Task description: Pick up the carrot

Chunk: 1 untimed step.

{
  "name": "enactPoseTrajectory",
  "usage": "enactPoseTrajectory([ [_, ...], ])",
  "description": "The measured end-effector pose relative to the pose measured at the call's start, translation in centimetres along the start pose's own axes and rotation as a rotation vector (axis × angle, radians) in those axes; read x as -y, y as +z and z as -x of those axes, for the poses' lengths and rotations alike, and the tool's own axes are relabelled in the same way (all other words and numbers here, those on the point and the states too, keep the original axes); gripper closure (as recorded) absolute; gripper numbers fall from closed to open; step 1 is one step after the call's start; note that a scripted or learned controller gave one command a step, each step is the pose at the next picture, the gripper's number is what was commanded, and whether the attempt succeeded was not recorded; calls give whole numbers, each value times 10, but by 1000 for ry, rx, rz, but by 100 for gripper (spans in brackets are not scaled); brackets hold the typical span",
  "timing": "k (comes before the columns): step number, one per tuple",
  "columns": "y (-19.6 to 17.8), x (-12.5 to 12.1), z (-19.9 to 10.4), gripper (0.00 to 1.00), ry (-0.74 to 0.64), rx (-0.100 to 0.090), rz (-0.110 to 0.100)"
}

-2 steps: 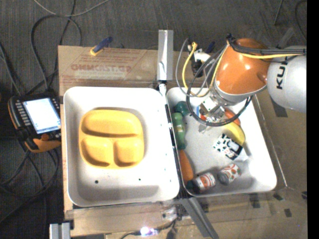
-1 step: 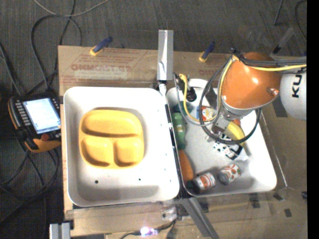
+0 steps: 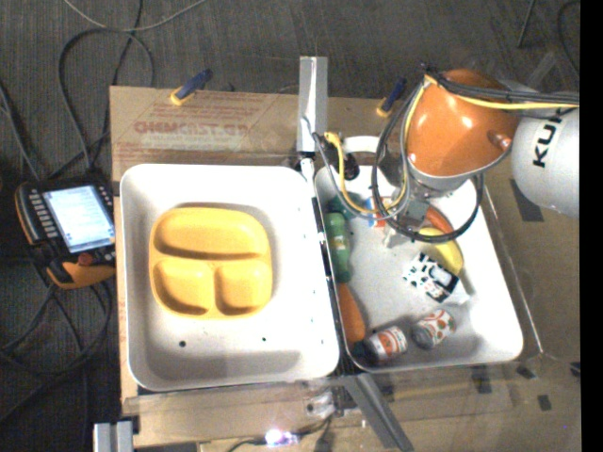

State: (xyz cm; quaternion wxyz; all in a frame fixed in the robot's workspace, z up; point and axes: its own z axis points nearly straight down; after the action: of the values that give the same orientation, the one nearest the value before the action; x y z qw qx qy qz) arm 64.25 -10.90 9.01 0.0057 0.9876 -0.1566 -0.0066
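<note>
Two small red-and-white patterned cans [image 3: 413,335] sit at the near edge of the right white bin [image 3: 499,299], and the long orange carrot [image 3: 351,314] lies just left of them along the left wall. Approach step imo: arm's wrist [image 3: 419,217] hangs over the bin's far end near the yellow banana [image 3: 443,252], can't tell the jaws' state. Next I'd need to travel toward the near-left and line up w/ the carrot's long axis, tight against the wall.

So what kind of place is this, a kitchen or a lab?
Most likely a robotics lab: a KUKA arm works over two white bins, a teach pendant lies nearby, and loose cables cross grey carpet.

bins [image 3: 132,347]: smooth white plastic | tray [image 3: 213,257]: glossy yellow plastic | bench top [image 3: 226,125]: matt brown cardboard
</note>
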Motion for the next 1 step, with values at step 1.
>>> enactPoseTrajectory([
  [1,-1,6,8,100,560,-18,-26],
])
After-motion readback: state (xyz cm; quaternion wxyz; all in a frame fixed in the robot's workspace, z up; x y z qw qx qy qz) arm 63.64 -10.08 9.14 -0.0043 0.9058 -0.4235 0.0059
